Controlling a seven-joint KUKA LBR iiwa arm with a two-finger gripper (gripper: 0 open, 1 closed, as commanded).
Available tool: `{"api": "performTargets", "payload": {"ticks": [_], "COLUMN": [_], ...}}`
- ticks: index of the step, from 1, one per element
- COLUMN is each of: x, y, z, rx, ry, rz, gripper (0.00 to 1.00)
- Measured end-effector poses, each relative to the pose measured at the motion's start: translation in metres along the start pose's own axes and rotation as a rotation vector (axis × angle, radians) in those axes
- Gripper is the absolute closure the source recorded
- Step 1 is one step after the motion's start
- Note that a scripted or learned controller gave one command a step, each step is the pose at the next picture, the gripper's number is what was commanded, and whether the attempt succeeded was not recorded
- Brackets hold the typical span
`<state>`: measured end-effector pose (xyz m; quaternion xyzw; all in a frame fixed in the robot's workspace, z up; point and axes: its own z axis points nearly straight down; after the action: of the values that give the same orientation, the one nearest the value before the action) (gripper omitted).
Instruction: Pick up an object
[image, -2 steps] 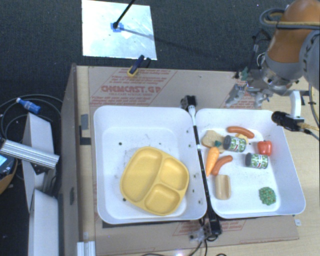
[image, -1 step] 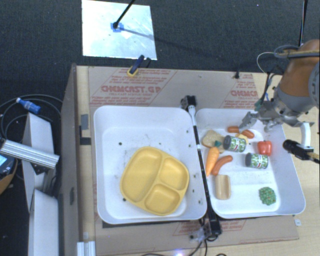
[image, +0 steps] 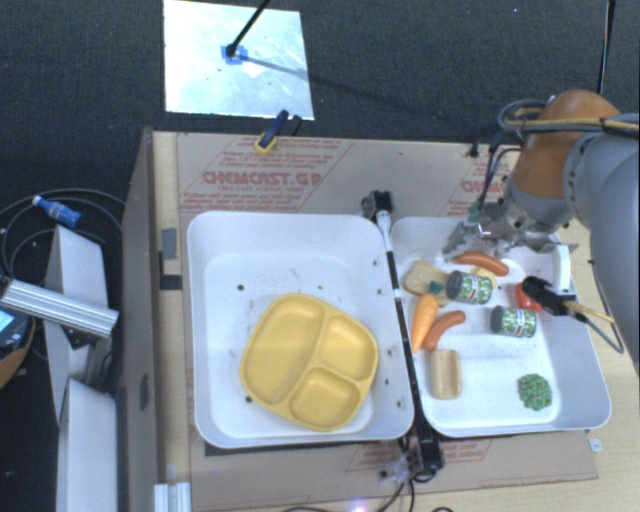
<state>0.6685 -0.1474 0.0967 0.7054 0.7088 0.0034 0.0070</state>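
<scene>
On the cardboard-topped table: two white bins | left bin: yellow tray | right bin: toy food | pincer: grip state cannot be told | floor: dark carpet

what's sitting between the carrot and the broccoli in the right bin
In the camera view, the bread roll lies between the carrot and the broccoli; past it the stretch is bare white bin floor.
</scene>
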Motion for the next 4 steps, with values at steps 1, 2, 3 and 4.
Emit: {"api": "performTargets", "payload": {"ticks": [1,2,3,4], "x": [0.011,0.031,0.032,0.033], "y": [-0.013,-0.037,0.003,-0.027], "z": [0.003,0.003,0.008,0.007], "rx": [-0.01,-0.01,0.004,0.003], "ry": [-0.006,-0.005,0.004,0.003], "rz": [0.0,0.002,0.0,0.004], "gripper": [0.0,0.0,0.0,0.0]}}
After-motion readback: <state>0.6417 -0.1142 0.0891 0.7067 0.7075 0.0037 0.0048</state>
